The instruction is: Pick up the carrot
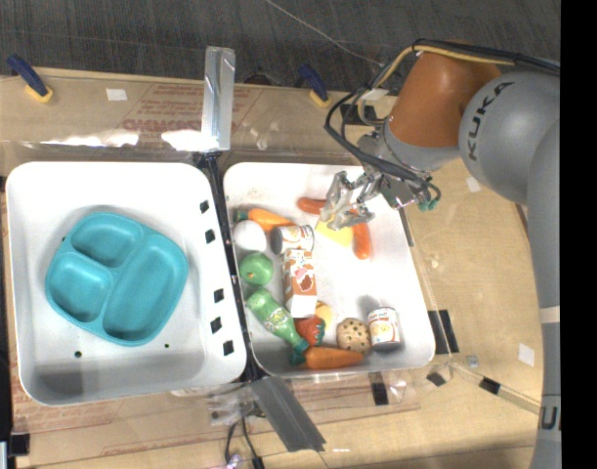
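Several orange pieces lie in the right bin [405, 262]. A long carrot-shaped one [332, 358] rests against the front wall. Another [269, 218] lies near the left wall beside a white egg-like ball [248, 235]. A short orange stick [362, 243] lies near the right wall, and a small red-orange piece [311, 204] sits toward the back. My gripper [345, 201] hangs low over the back of this bin, between the red-orange piece and the short stick, just above a yellow piece [334, 231]. I cannot tell which orange piece is the carrot.
The right bin also holds a green apple [258, 270], a green bottle [276, 317], a carton [300, 279], a small can [382, 326] and a cookie [352, 333]. The left bin [24, 262] bears a teal divided plate [117, 277]. A metal divider [218, 96] stands at the back.
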Controlling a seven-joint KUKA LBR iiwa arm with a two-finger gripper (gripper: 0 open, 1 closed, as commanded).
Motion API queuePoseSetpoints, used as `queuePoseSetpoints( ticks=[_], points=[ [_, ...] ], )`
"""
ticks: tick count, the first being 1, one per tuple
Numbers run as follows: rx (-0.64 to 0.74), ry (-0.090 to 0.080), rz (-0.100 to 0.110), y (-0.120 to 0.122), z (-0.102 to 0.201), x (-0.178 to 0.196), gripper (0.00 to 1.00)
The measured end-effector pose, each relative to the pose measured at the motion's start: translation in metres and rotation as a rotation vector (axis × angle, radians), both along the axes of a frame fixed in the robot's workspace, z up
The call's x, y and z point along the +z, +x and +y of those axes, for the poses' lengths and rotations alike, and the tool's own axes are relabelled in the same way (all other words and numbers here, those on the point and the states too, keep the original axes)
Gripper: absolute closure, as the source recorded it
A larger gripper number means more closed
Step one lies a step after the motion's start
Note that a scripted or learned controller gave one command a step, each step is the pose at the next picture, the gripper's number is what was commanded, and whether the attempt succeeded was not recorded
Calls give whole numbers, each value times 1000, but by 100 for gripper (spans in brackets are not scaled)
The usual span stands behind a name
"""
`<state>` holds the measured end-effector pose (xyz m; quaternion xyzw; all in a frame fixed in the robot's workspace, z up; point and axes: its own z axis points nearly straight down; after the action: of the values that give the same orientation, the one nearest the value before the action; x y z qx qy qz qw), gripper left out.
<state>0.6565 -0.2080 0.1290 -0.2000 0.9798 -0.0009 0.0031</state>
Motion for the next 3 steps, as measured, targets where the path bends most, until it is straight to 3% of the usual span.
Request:
queuePoseSetpoints(
  ticks=[1,2,3],
  points=[
    [112,-2,-3,3,0,-2,100],
    [-81,1,4,1,-2,-26,100],
    [24,0,1,2,0,-7,100]
  ],
)
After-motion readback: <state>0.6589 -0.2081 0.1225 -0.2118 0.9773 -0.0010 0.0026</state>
